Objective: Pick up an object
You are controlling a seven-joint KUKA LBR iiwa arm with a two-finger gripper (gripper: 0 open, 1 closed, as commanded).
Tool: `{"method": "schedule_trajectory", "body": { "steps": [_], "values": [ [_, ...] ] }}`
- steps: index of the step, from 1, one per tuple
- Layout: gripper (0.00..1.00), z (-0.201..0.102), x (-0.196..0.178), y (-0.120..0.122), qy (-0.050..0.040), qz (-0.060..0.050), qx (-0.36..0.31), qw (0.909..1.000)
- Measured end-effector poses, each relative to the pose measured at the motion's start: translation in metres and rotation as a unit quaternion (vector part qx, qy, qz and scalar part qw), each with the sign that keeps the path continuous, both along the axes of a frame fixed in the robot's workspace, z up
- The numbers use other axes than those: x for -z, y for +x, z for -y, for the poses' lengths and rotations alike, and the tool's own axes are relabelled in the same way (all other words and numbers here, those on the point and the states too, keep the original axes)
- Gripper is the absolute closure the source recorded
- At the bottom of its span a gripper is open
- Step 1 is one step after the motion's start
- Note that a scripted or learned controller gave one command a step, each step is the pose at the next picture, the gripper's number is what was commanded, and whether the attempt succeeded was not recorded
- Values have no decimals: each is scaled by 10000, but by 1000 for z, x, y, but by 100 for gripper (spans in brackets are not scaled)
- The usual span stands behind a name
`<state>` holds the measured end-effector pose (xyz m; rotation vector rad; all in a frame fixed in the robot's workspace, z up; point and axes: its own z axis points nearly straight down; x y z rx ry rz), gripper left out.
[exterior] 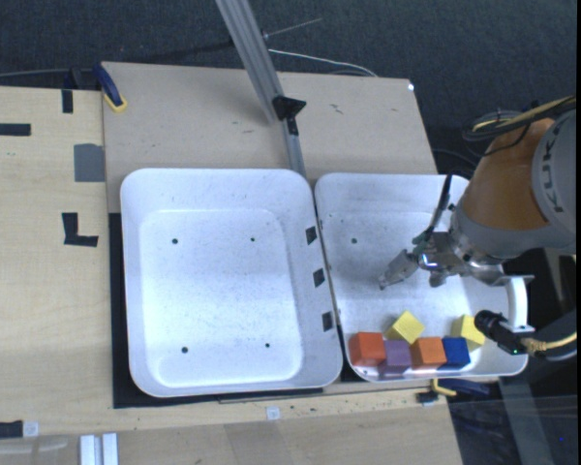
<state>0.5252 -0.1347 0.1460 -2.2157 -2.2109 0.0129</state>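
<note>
The blocks sit in a row along the near edge of the right bin (pixel 368 201): an orange block (pixel 368 345), a purple block (pixel 397 355), another orange one (pixel 429 352), a blue block (pixel 455 353), with a yellow block (pixel 406 326) tilted just behind and a second yellow one (pixel 471 330) beside the blue; the gripper (pixel 395 271) hovers above bare bin floor, apart from them, and whether it is released or clenched I cannot tell; the blocks look small, light and stiff, likely easy to pinch across flat opposite faces; the tilted yellow block stands freest, while its neighbours touch and may crowd a grasp.
</note>
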Motion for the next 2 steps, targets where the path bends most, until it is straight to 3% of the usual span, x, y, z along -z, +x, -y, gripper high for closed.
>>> {"method": "schedule_trajectory", "body": {
  "steps": [1, 2],
  "values": [
    [0, -32, 58, 38, -7, 48, -33, 10000],
    [100, -30, 45, 38, -4, 52, -18, 10000]
  ]
}}
